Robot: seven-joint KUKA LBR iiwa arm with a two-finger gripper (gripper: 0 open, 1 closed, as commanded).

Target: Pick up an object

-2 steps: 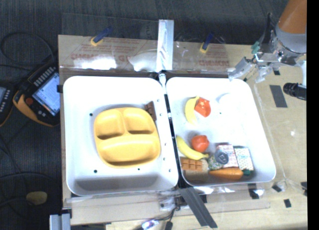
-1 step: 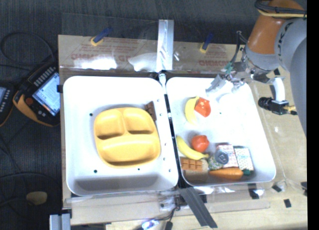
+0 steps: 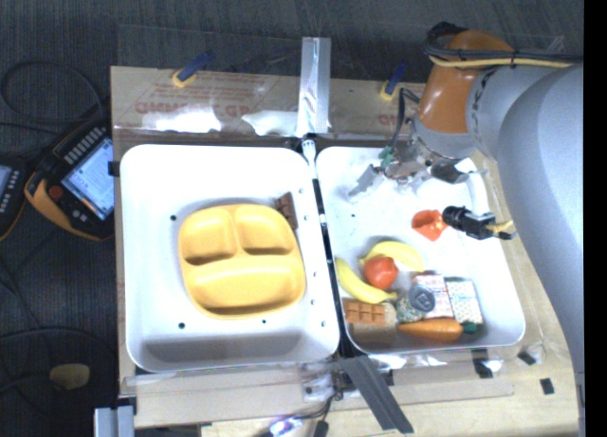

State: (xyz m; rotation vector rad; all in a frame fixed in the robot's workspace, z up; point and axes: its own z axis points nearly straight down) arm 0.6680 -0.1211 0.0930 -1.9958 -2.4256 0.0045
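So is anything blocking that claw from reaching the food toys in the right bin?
Nothing visible does. The claw sits over bare floor at the back of the right bin; the toys, such as the banana and tomato, lie nearer the front with open floor between.

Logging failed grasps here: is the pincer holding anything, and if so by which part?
Nothing is held. The pincer hangs over bare floor at the back of the right bin, apart from the red piece and the toy food pile.

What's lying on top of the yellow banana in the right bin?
A red tomato-like piece sits on the banana, with a second yellow piece behind it. The banana's middle is covered, so how the two yellow parts connect cannot be seen.
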